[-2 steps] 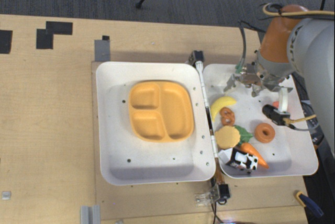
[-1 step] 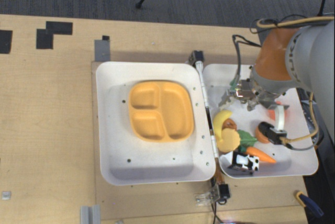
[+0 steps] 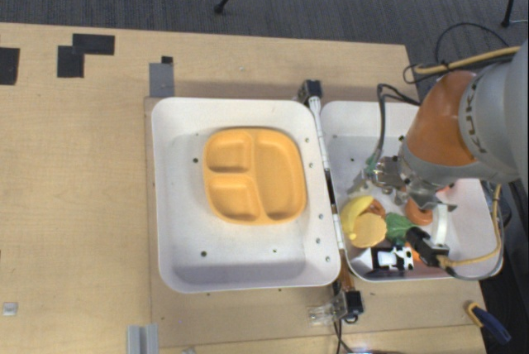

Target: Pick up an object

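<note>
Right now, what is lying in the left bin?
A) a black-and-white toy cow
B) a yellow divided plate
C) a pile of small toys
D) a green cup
B: the yellow divided plate lies alone in the middle of the left bin, while the small toys sit in the right bin under the arm.

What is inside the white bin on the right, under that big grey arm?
The right bin holds a heap of small toys: a yellow piece, a green one, something orange and a black-and-white item. The arm covers part of the bin, so anything beneath it is hidden.
</note>
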Controlling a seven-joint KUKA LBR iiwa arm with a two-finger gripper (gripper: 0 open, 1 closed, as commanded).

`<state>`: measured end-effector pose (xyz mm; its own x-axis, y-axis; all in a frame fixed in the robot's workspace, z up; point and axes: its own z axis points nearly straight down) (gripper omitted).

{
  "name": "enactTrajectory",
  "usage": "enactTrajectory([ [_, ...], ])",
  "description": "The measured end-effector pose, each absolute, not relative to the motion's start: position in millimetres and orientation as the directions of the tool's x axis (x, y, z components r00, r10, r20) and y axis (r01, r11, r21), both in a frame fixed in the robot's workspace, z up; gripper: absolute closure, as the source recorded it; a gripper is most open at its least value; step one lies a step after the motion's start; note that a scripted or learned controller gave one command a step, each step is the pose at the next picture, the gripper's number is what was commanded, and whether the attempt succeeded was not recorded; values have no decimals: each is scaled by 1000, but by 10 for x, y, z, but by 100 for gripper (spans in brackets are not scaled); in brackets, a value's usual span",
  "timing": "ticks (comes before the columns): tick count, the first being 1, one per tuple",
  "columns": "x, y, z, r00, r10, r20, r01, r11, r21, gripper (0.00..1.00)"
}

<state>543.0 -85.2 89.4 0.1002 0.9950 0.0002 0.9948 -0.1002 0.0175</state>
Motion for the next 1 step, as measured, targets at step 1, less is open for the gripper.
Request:
enactTrajectory([
  [1,5130,-1623,890,95,995,-2,995,-95,13,0],
])
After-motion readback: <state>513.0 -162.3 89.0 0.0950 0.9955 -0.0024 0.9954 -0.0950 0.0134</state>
